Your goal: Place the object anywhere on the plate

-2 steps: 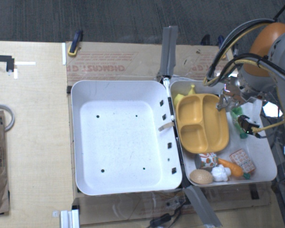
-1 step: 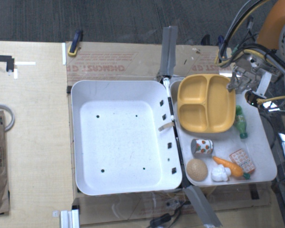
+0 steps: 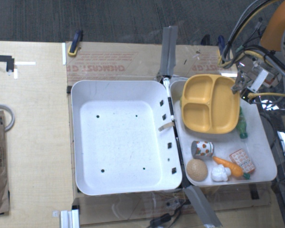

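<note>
My claw [image 3: 241, 83] sits at the upper right rim of the yellow plate [image 3: 210, 103], over the right bin [image 3: 265, 141]. The wrist hardware and cables crowd around it, and I cannot tell from this slant how its tips stand or whether anything is between them.

The plate is a three-compartment yellow dish lying in the upper half of the right bin, tilted a little, its compartments bare.

Loose items lie in the lower half of that bin, below the plate. A small cup with red spots [image 3: 203, 148] lies on its side just under the plate. A tan egg-shaped ball [image 3: 196, 169] sits at the lower left. Beside it is a white lumpy piece [image 3: 220, 174], touching an orange carrot [image 3: 229, 167]. A small red-and-white packet [image 3: 242, 160] lies to the right of the carrot. A green bottle [image 3: 242, 125] stands along the plate's right edge.

The left bin [image 3: 80, 141] lies alongside on the counter [image 3: 28, 127].
</note>
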Motion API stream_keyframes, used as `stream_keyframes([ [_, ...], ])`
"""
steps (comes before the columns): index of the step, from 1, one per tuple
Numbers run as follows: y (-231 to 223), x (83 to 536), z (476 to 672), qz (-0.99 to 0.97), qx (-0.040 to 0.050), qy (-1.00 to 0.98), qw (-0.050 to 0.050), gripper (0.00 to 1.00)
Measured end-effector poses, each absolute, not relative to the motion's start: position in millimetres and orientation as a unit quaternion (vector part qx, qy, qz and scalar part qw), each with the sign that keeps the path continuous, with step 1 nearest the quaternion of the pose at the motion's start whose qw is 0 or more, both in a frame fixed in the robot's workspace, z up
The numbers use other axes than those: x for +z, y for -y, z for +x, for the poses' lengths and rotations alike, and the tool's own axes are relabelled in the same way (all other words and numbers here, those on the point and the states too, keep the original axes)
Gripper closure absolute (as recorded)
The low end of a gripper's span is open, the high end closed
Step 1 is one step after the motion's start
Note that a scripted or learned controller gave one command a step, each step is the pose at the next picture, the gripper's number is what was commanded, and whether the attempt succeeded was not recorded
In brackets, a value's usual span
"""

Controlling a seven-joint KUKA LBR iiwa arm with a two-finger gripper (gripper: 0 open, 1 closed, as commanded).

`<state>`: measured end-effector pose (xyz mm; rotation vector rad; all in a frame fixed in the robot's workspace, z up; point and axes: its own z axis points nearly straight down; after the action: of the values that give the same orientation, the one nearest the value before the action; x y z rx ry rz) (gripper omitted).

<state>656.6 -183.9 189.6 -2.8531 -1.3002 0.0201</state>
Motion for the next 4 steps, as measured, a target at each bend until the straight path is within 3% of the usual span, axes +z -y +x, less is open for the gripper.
stream_keyframes([
  [1,206,214,653.9,-0.965,0.0072,0.263,0.002,1.0],
  [2,223,235,596.5,-0.969,0.0054,0.248,0.002,1.0],
  [3,223,272,552.3,-0.994,0.0066,0.106,0.002,1.0],
  [4,223,152,484.2,-0.995,0.0036,0.099,0.001,1.0],
])
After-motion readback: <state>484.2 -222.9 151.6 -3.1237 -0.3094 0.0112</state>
